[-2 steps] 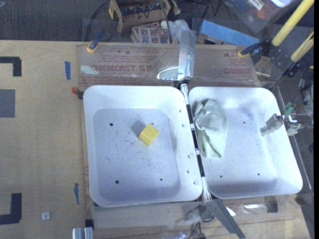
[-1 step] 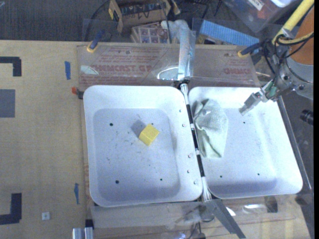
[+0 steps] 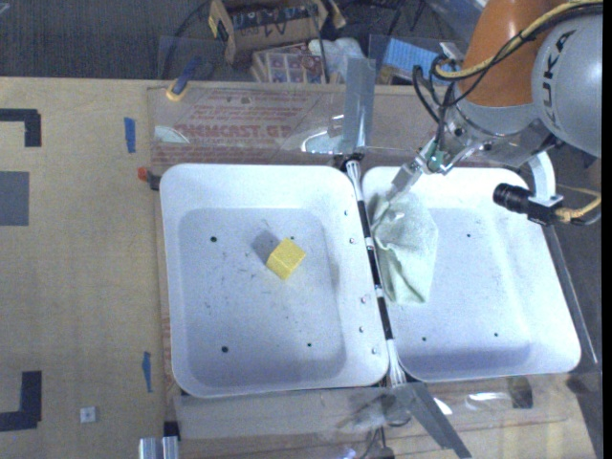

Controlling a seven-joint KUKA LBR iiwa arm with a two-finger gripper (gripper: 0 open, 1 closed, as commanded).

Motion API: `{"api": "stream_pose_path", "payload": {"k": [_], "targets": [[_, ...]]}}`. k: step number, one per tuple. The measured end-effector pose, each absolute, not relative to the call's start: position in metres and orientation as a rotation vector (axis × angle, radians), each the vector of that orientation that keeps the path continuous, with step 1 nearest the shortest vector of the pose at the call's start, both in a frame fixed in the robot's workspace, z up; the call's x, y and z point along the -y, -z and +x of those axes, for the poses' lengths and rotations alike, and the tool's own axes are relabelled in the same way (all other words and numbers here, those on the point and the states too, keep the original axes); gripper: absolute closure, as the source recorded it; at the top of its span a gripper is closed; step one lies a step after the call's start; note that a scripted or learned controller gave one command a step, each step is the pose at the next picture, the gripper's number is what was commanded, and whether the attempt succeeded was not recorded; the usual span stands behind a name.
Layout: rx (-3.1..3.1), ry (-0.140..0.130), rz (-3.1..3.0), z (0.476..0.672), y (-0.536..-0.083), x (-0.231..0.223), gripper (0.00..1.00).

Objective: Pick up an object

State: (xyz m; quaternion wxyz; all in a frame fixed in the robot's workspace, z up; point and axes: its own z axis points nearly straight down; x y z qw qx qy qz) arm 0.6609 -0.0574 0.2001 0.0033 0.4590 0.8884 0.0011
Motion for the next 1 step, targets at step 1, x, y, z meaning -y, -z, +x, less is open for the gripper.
{"api": "stream_pose_path", "payload": {"k": [1], "targets": [[-3.03, -0.003, 0.813, 0.6677, -0.1869, 0.0108, 0.0]]}}
